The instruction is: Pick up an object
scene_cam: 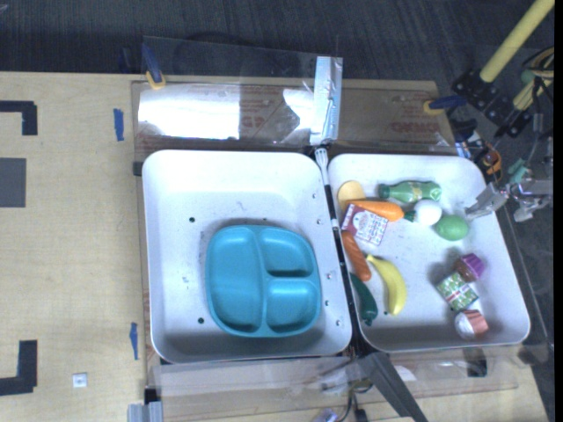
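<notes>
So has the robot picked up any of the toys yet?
Not yet. The gripper is at the right bin's far edge, with nothing seen in it. The banana, green ball and bottle lie in the bin. The whole pick is left.

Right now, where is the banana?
The banana lies in the right-hand bin, toward its lower left, just below the red-and-white carton and beside a dark green vegetable on its left.
</notes>
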{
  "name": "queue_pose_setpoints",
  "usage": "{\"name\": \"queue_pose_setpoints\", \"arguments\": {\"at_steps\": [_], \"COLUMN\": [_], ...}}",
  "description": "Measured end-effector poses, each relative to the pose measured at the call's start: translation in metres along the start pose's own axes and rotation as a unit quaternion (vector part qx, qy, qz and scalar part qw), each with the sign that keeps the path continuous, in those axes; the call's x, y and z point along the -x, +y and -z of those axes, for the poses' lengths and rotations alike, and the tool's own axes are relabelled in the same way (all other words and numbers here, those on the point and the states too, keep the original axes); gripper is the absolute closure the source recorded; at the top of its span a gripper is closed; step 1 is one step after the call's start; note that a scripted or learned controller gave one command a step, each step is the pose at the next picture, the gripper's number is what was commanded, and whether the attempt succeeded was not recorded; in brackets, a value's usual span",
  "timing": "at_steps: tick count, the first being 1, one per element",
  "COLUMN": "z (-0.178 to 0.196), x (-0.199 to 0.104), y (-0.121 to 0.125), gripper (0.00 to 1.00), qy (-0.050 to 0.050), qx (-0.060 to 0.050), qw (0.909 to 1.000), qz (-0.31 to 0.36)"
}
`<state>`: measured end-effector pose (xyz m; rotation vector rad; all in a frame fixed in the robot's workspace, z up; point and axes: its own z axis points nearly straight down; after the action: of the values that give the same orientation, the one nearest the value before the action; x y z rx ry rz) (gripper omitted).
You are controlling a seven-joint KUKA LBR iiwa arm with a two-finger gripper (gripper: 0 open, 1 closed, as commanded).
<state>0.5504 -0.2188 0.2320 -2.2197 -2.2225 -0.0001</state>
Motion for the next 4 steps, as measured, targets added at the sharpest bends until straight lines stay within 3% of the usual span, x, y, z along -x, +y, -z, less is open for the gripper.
{"name": "queue_pose_setpoints", "arguments": {"at_steps": [1,2,3,4], "z": [-0.107,-0.145,-0.144,-0.145], "x": [-0.057,-0.105,-0.108,-0.077], "y": [0.005,-0.024,-0.069,-0.068], "gripper": [0.00,0.00,0.00,0.00], "qy": [0.001,-0.002,-0.001,-0.001], "qx": [-0.002,0.004,0.003,0.004], "qw": [0.9933,0.9878,0.9879,0.9999], "qz": [0.116,0.156,0.155,-0.011]}}
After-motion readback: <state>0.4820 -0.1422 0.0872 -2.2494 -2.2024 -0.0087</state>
